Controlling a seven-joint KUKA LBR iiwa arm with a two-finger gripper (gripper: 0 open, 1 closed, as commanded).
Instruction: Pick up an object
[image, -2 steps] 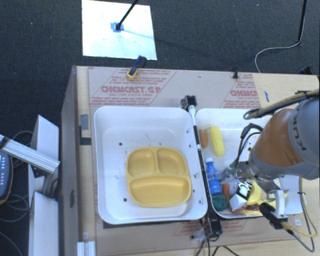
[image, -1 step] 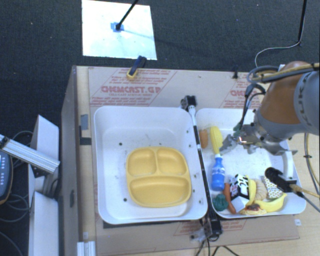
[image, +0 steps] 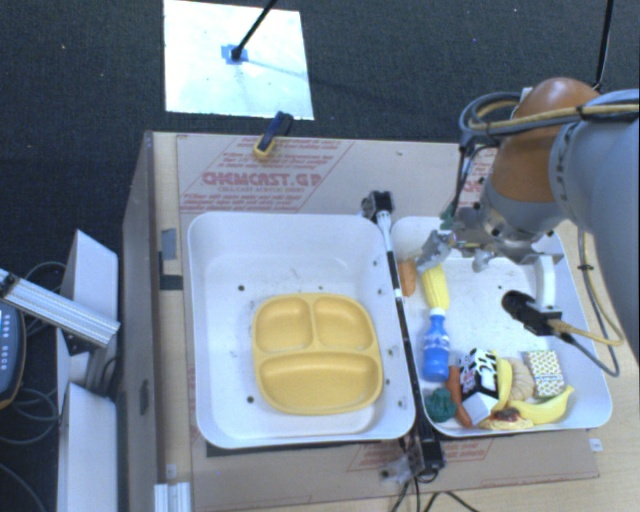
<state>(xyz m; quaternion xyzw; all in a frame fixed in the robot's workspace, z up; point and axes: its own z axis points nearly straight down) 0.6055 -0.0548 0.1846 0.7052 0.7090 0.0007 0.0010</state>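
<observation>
The end effector hangs over the back of the right bin. The grey wrist above covers part of it, so I cannot tell whether it is released or clenched, and nothing can be seen in its grasp. Just below it a yellow corn cob lies on the bin floor, beside an orange carrot-like piece against the divider. A blue bottle lies nearer the front.

The front corner holds a crowded heap of a banana, a black-and-white patched toy, a pale checkered block and something green. These overlap, and the smaller bits under them are too tangled to name.

The left bin holds a yellow divided plate. Both bins rest on the surface, whose red lettering they partly cover.
</observation>
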